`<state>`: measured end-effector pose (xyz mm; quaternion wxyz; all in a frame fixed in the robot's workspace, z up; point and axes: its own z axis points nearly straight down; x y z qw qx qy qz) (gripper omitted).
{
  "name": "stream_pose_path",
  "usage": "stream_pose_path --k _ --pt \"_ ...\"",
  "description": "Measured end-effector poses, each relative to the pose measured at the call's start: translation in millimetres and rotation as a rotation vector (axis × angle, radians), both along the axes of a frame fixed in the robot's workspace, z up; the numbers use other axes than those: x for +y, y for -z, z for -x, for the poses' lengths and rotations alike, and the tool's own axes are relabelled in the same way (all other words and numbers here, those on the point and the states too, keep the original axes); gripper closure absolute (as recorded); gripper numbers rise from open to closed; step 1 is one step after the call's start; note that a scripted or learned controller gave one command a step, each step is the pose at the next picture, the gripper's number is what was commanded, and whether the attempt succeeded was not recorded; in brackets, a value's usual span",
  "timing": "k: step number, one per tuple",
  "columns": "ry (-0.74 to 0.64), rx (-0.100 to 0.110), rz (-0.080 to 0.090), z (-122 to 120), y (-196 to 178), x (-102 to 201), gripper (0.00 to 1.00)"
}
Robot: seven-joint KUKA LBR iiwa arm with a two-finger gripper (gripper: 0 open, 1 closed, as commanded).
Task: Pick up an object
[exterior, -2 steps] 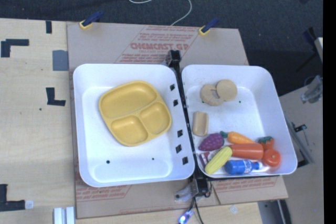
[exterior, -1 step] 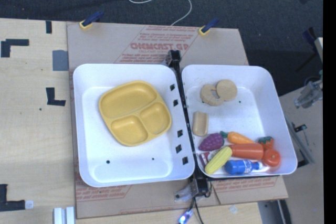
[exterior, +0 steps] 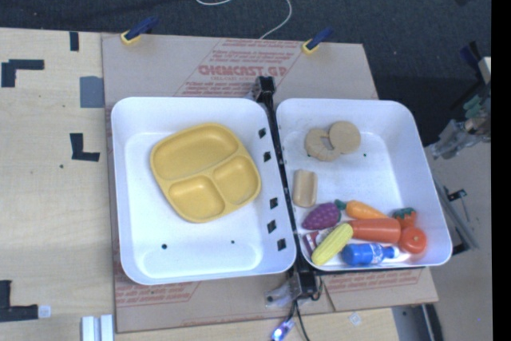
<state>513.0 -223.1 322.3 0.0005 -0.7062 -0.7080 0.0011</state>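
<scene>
Right bin (exterior: pixel 387 168) holds toy food (exterior: pixel 374 231), left of the pincer (exterior: pixel 452 143), whose state is unclear

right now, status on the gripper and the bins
Arm at right edge, outside bins. Toy food clustered in right bin; corn on top. Yellow tray alone in left bin.

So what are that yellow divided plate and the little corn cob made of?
The yellow divided plate looks like moulded plastic: one even colour, soft rounded compartment walls, a dull sheen. The corn cob also seems plastic, a toy, smooth and uniformly yellow among other brightly coloured play food in the right bin. Rubber or foam can't be ruled out from this view.
</scene>
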Motion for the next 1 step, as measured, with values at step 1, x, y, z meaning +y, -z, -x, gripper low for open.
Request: stream_pose_path --k 1 --pt "0.0 -0.002 0.001 -48.8 29.6 -0.3 1.0"
